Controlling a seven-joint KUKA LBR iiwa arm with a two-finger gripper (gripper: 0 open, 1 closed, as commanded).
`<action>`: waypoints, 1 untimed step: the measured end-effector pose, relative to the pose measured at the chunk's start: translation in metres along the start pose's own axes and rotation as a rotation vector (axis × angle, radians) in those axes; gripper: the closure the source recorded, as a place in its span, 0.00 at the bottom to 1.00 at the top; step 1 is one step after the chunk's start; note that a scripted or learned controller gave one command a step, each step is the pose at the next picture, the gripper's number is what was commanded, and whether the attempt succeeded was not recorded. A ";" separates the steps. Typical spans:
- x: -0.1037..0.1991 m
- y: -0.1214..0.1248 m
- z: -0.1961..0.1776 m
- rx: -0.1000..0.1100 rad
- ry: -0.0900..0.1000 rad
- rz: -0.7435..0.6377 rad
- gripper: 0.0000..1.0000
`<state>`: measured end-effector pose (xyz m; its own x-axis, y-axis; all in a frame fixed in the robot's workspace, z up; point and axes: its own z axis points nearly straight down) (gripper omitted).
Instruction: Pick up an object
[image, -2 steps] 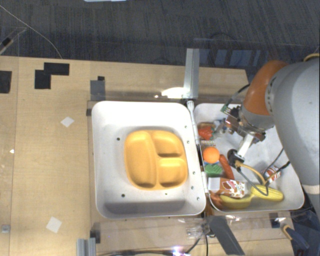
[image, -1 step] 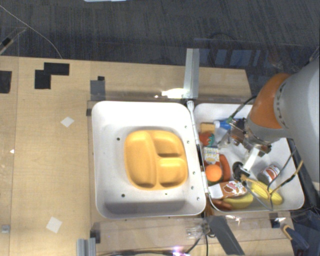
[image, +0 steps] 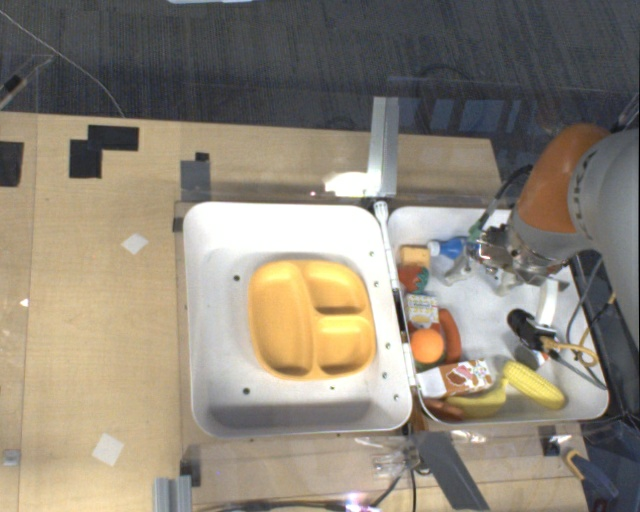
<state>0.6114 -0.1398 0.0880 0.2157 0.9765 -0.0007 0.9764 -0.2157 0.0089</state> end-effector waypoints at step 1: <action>-0.043 0.000 0.001 0.002 -0.001 0.019 0.00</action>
<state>0.6016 -0.1819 0.0875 0.2340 0.9722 -0.0011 0.9722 -0.2340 0.0072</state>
